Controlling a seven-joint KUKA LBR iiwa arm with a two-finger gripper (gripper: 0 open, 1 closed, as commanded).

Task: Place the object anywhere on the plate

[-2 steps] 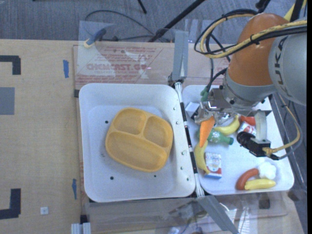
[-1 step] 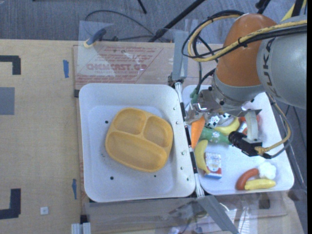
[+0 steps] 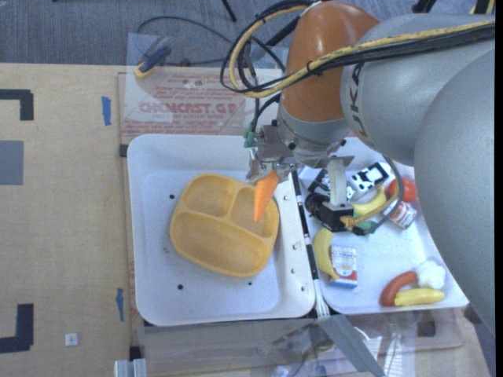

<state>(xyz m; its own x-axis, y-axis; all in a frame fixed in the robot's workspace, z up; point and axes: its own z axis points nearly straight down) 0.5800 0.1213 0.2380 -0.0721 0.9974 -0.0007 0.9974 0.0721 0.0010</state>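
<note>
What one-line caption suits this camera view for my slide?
Tool holding a toy carrot above the yellow divided plate in the left bin.

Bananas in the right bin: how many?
3, all in the right bin: one banana by its left wall, one in the clutter under the arm, one near the front right corner. The arm may hide more.

Left of claw (image 3: pixel 266 173): open yellow three-compartment plastic plate (image 3: pixel 212 238). Right of claw: cluttered toy food in white bin (image 3: pixel 377 269).
</note>
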